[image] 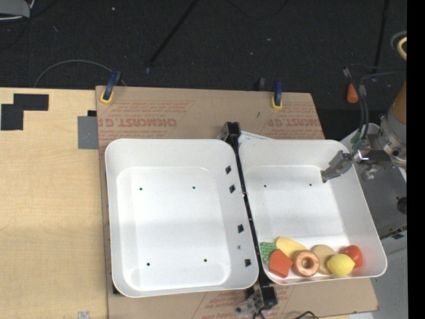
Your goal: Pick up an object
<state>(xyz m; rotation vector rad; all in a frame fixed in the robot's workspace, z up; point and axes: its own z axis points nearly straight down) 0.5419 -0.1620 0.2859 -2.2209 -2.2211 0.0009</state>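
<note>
Hovering at the right bin's (372, 231) far edge, the gripper (334, 167) carries nothing; whether it is parted or closed cannot be told. Toy foods (donut (307, 262), lemon (340, 264), tomato (352, 253)) cluster well apart along the near wall. Approach seemingly remains: travel there, then descend.

Both bins, left (126, 171) and right (358, 205), look like smooth, faintly glossy white plastic. They sit on matt brown cardboard (199, 111) with red print. The bench (46, 198) at left is pale wood-grain, matt. The toy food (309, 261) looks like shiny plastic.
</note>
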